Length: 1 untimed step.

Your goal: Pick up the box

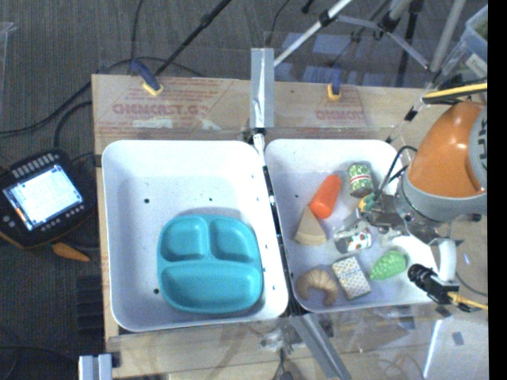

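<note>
Over the right bin (396,150), the gripper (366,226) hovers; whether its fingers are spread, I cannot tell. Best to centre squarely over the box (351,277), clear of the croissant (318,284) touching it.

Small patterned box (350,277) flat, tilted, right bin's near edge.

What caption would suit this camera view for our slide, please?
Arm's gripper hovers over the right bin, near the small patterned box; a blue tray fills the left bin.
</note>
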Available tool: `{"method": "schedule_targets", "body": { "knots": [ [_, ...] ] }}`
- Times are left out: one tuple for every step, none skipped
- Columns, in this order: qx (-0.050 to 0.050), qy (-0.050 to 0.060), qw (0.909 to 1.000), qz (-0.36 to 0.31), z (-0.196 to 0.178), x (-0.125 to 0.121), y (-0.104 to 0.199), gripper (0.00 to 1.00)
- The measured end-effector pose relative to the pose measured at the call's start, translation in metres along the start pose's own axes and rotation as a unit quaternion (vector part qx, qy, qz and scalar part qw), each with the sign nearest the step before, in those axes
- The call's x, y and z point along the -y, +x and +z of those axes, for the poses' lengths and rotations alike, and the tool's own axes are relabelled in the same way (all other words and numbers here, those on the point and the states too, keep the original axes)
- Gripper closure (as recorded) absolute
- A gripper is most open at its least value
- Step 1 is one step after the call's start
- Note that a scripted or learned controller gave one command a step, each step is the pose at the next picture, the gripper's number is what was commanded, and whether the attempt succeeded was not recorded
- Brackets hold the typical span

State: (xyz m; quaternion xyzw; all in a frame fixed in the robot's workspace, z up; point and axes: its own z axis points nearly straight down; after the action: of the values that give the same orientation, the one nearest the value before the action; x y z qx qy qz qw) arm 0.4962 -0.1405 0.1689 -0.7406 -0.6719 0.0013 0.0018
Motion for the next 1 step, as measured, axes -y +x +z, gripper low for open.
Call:
{"method": "schedule_targets", "body": {
  "knots": [
    [0.0,-0.001,0.9979,-0.065,0.0732,0.0075,-0.049,0.0]
  ]
}}
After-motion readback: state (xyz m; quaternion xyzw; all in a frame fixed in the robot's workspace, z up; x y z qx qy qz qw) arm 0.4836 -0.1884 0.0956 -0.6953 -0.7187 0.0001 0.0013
